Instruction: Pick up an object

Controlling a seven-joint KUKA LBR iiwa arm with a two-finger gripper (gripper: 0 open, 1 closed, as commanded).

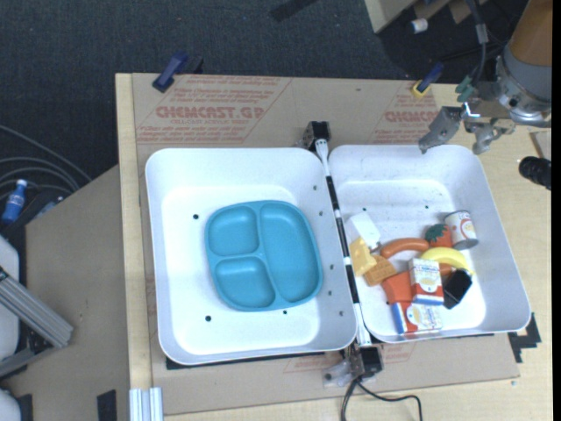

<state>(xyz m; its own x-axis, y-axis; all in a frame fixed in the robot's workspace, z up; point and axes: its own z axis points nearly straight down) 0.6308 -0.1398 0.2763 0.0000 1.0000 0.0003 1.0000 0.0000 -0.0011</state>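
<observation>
Gripper hangs above the far rim of the right bin, near its far right corner, fingers spread wide with nothing between them; one finger points out toward the far edge of the bin, the other sits close under the wrist. Arm comes in from the right, wrist high, well apart from the pile. Candidate objects are all clustered in the near half of the right bin: a small can by the right wall, a banana just beside it, a small carton, a flat box at the near edge, an orange curved piece and a tan wedge by the left wall. Judgement: all look light toy items; the can is rigid and smooth, liable to roll, best pinched across its sides. The banana looks easiest, across its middle. Left bin holds a blue divided plate.
</observation>
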